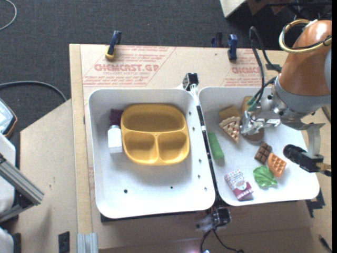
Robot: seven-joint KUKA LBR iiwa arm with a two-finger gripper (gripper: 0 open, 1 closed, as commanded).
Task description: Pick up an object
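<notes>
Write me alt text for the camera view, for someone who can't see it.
A grey and orange robot arm's gripper hovers low over toy food in the right white bin, by a brown pizza-slice toy and a green stick-shaped piece. The left white bin holds a yellow three-compartment plastic plate and a small white bottle.

Two bins sit side by side on the bench. The left bin holds a divided tray, with a small bottle just left of it. The right bin holds scattered toy food.
</notes>
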